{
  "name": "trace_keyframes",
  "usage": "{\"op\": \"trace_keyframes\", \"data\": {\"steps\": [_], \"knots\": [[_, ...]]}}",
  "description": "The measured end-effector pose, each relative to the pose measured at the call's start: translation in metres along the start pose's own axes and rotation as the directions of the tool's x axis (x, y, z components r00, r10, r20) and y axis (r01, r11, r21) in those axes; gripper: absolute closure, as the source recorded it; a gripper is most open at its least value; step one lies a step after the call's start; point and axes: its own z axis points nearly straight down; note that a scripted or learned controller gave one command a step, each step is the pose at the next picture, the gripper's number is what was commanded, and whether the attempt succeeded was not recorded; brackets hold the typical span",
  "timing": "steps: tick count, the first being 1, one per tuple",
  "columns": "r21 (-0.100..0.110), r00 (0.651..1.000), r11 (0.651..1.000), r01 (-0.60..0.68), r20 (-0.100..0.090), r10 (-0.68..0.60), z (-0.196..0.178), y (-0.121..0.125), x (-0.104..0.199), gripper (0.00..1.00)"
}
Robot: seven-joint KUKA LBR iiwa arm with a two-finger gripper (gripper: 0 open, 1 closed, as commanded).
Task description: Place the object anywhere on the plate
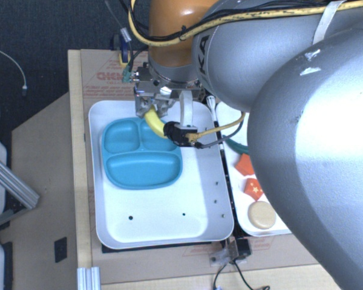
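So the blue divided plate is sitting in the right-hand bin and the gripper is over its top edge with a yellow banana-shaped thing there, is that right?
Not quite. The camera view shows the blue divided plate lying in the left-hand bin, not the right one. The rest stands: the gripper is over the plate's top edge, with the yellow banana-shaped object there.

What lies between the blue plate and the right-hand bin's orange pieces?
In the camera view, bare white floor of the left bin and its raised rim separate the blue plate from the orange pieces.
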Motion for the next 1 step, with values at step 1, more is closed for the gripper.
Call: {"op": "trace_keyframes", "data": {"steps": [1], "knots": [[0.0,1.0,1.0,-0.003,0.002,0.003,-0.0007,0.0004,-0.0027,0.0]]}}
